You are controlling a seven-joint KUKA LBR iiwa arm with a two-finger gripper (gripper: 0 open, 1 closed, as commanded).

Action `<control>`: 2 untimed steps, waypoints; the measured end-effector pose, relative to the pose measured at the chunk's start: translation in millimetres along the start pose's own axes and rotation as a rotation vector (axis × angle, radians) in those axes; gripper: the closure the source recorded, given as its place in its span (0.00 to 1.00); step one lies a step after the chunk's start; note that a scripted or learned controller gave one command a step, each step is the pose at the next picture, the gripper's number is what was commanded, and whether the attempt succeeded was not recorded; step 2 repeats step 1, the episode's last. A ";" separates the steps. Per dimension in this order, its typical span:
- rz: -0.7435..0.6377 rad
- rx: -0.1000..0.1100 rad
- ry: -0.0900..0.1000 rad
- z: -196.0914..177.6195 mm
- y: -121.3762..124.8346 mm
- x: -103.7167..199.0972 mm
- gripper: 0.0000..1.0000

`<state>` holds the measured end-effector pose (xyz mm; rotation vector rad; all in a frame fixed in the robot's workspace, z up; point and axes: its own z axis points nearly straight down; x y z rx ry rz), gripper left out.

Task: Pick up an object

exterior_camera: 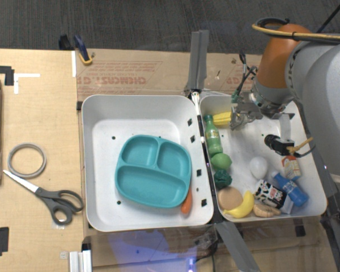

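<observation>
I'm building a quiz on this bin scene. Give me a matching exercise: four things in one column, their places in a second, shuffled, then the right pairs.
Things:
1. tray
2. banana
3. scissors
4. claw

Places:
A. on the bench, left of both bins
B. near the front edge of the right bin
C. middle of the left bin
D. over the back of the right bin, beside a yellow item

Pairs: 1-C, 2-B, 3-A, 4-D
</observation>
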<state>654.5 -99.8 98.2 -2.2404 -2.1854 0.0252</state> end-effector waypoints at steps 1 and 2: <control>-0.531 -0.023 -0.005 -39.1 5.0 -30.1 1.00; -0.531 -0.023 -0.005 -39.1 5.0 -30.1 1.00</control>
